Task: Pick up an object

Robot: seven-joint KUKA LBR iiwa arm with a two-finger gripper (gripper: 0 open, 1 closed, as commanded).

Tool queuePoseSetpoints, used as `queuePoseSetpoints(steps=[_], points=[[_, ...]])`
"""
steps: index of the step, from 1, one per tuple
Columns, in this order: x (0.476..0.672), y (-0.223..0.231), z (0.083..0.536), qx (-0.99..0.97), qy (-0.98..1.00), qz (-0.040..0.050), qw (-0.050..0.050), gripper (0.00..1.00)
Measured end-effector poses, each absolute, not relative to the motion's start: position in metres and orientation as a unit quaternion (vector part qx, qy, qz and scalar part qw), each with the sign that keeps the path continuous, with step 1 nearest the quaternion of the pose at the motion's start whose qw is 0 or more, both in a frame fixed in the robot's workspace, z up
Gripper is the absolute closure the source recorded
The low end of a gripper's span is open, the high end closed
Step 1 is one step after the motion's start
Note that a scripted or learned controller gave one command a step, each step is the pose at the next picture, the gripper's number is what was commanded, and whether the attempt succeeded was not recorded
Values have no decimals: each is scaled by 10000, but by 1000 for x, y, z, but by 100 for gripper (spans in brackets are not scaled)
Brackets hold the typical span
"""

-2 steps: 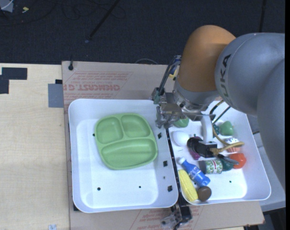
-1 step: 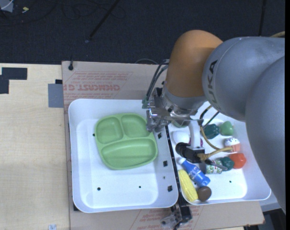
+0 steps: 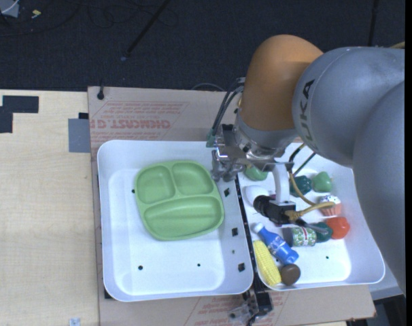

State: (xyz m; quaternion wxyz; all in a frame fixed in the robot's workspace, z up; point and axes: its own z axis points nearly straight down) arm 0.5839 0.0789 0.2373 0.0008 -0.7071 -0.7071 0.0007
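Observation:
My gripper (image 3: pixel 249 163) hangs low over the far left corner of the right bin (image 3: pixel 359 267), mostly covered by the wrist and its orange band. A green object (image 3: pixel 256 174) peeks out just beneath it; I cannot tell whether they touch. Nearer the front of the same bin lie a blue bottle (image 3: pixel 278 246), a yellow corn cob (image 3: pixel 266 263), a brown round piece (image 3: pixel 289 274), a dark green bottle (image 3: pixel 309 235) and a red ball (image 3: pixel 339 227). A teal item (image 3: pixel 302 183) and a green fruit (image 3: pixel 323 180) sit further back.
A light green divided plate (image 3: pixel 181 200) lies in the left bin (image 3: pixel 124 263), close to the wall shared by the bins (image 3: pixel 241 229). The big grey arm covers the right bin's far right side. Cardboard (image 3: pixel 138 117) lies under both bins.

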Motion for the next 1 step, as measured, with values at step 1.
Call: queuePoseSetpoints(steps=[1], points=[[584,76,216,-7074,-7068,24,17,100]])
